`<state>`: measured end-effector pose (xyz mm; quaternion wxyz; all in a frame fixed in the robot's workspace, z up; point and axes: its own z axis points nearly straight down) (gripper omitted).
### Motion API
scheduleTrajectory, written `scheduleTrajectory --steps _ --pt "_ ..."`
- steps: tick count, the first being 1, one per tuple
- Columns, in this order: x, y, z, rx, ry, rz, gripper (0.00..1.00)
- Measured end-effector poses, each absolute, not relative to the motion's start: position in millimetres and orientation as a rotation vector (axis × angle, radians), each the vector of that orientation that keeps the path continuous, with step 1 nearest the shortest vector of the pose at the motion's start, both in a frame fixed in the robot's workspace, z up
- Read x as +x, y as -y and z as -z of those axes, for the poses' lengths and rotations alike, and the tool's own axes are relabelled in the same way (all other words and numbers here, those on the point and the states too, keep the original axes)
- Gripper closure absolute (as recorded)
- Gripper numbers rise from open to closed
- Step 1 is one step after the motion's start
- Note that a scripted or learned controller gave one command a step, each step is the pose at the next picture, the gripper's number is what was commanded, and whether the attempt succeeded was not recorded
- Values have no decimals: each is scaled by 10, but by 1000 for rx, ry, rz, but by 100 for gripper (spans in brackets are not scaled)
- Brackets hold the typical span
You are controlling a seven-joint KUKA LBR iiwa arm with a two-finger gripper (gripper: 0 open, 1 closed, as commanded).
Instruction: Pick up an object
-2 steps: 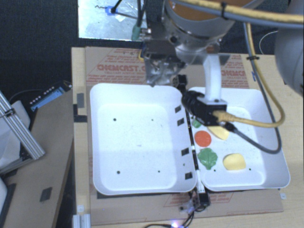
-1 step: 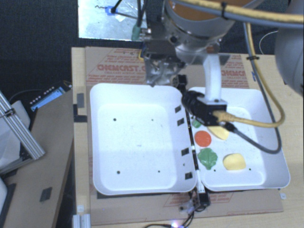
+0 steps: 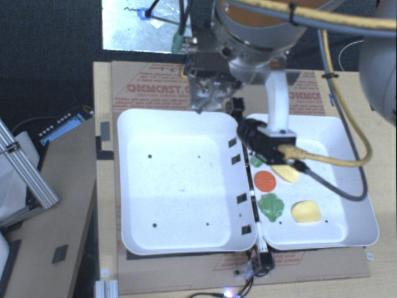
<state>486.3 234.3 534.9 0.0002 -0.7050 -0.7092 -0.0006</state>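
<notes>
Grey arm with orange band (image 3: pixel 273 11) fills your foreground. Gripper (image 3: pixel 209 98) above bins; grip state: cannot tell. Round orange disc (image 3: pixel 265 180), green leafy piece (image 3: pixel 271 206), yellow lump (image 3: pixel 306 212) lie unpicked in right white bin (image 3: pixel 356 225).

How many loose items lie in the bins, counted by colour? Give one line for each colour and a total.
Orange-red: 1, the round disc
Green: 2, the leafy piece and a small green bit partly hidden under the arm
Yellow: 2, the rounded lump and the pale wedge
Total: 5, all in the right bin
</notes>
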Motion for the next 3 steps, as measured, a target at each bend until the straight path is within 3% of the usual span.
scheduleTrajectory --steps 1,2,3 --pt "4863 -2343 -5349 -2215 2228 2 100" --pt "5448 -2340 -5348 -2223 2223 5 100" --pt "5210 -2342 -5352 -2216 2226 2 100"
